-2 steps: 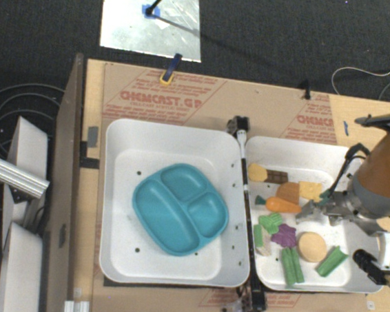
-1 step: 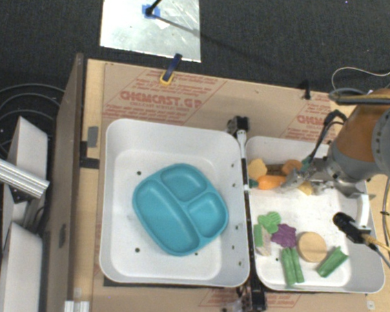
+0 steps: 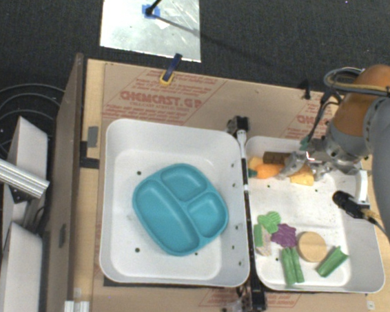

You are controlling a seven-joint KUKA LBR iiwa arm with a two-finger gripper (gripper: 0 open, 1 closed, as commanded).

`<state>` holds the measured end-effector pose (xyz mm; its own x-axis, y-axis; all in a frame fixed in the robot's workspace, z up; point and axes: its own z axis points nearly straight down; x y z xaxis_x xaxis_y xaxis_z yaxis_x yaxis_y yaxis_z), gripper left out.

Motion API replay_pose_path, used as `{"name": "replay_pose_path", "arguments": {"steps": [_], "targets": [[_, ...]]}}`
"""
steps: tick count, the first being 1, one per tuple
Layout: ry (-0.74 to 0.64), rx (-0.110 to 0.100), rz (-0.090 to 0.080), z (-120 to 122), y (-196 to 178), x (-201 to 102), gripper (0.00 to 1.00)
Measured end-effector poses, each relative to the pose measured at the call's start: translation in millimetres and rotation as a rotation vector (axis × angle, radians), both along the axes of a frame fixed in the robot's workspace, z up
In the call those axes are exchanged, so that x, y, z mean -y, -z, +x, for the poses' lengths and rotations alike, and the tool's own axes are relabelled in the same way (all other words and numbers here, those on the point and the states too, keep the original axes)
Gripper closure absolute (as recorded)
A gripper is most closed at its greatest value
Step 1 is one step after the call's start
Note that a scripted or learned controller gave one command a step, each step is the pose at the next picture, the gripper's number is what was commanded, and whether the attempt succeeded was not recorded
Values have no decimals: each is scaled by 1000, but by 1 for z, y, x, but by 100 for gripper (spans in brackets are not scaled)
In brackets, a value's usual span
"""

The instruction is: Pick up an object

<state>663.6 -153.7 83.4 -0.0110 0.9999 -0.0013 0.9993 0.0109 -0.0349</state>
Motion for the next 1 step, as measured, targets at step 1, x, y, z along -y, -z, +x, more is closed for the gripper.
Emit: {"name": "replay_pose_path", "arguments": {"steps": [1], "targets": [[2,23,-8,3,-17,3,100]]}}
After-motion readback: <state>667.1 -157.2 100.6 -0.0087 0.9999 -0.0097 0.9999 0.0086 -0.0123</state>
